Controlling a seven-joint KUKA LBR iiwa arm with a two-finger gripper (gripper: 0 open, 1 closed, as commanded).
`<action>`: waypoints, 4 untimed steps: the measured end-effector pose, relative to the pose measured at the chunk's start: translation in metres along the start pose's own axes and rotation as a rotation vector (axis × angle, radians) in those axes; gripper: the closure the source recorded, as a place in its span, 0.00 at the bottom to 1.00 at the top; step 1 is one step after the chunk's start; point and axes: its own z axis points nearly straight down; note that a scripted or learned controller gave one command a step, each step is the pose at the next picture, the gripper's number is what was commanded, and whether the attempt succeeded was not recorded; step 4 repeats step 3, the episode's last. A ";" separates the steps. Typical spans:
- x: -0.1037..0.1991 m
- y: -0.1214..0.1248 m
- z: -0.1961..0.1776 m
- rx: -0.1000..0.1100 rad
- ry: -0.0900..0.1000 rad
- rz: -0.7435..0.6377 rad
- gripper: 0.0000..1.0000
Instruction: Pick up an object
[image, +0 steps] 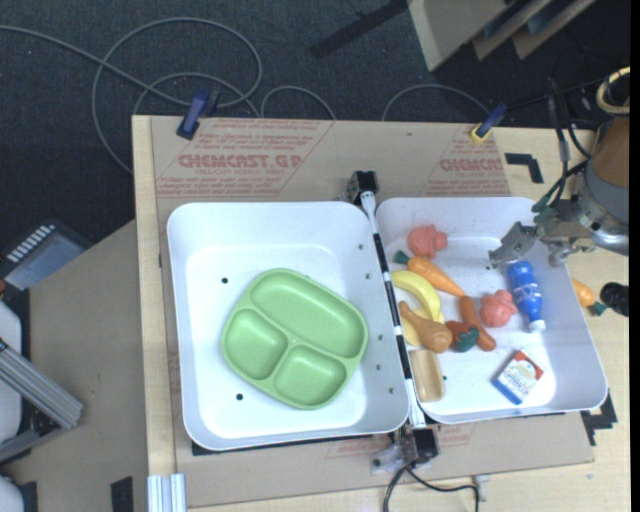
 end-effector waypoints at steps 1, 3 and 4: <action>0.040 -0.002 0.126 0.002 0.002 -0.001 0.00; 0.108 0.013 0.027 -0.002 0.002 -0.002 1.00; 0.108 0.013 0.027 -0.002 0.002 -0.002 1.00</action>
